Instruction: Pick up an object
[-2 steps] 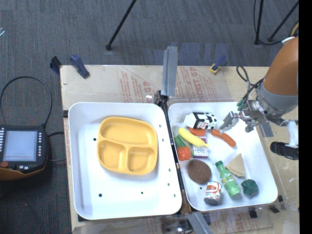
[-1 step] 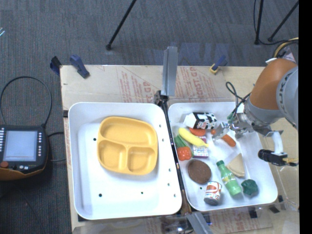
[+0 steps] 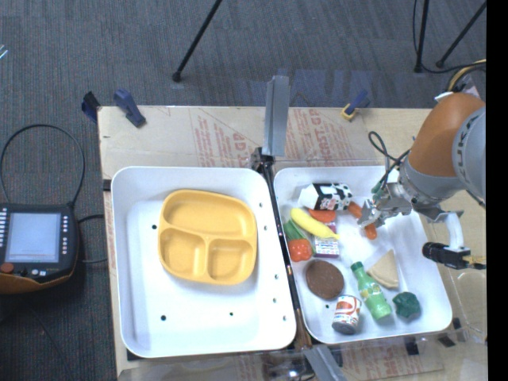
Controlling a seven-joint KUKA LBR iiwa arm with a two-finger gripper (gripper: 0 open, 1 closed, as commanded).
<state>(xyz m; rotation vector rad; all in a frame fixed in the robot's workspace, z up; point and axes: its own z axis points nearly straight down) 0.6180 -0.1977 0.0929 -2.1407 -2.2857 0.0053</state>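
In the right bin (image 3: 438,288), seen from the overhead camera, your gripper (image 3: 379,213) hangs low over the upper middle of the toy-food pile, just beside a small orange carrot-like piece (image 3: 370,230). You cannot tell from this slant whether the gripper is spread or pressed together, and nothing is visibly pinched in it.

That orange piece is your likeliest target. It looks like hollow plastic, so judge it light, stiff and a little slippery; take it across its narrow width, near the middle, so it does not squirt out.

Relative to the gripper, the orange piece lies just below and slightly left, close to touching. The cow-patterned carton (image 3: 332,196) sits to the gripper's left, with the banana (image 3: 313,223) below the carton. The bread wedge (image 3: 386,270) lies below the gripper, with the green bottle (image 3: 371,290) beside it. The yellow divided plate (image 3: 208,235) is well apart, far left of the gripper in the other bin (image 3: 143,324).
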